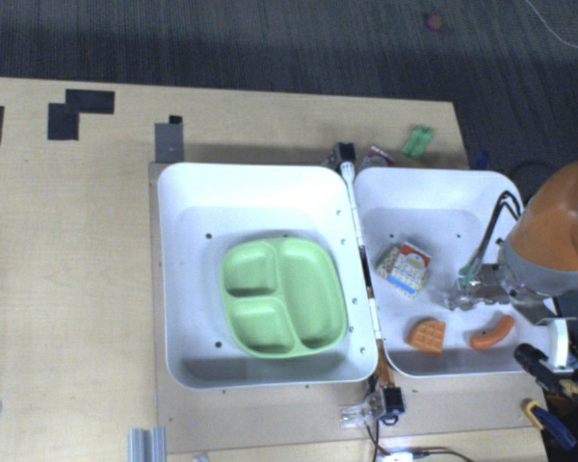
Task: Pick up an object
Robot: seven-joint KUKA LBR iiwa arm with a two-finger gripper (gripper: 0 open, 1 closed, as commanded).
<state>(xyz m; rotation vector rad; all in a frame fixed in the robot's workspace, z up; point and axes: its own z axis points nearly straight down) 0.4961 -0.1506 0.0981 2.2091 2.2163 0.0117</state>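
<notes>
- A pale wooden surface (67, 258) sits in front of dark grey carpet, with black tape marks near its far left corner and a small green item (418, 141) lying beyond the bins.
- Two shallow white bins stand side by side. The left bin (188, 258) holds a green divided tray (282, 295) lying flat near its middle.
- The right bin (433, 200) holds three small things: a printed packet (403, 266) near the middle, a waffle-like orange piece (427, 335) towards the near wall, and a sausage-shaped orange-red piece (491, 332) just to its right.
- The arm (559, 229) reaches in from the right, and its end effector (474, 292) hangs over the right side of the right bin, between the packet and the sausage-shaped piece, seemingly just above the latter.
- How far open the end effector is cannot be told from this slant, and nothing can be seen in its grip.
- Judged step: approach, with no pick made yet.
- The sausage-shaped piece looks like the closest candidate. The next move would call for centring over it, aligning across its narrow width, then descending without striking the nearby bin wall.
</notes>
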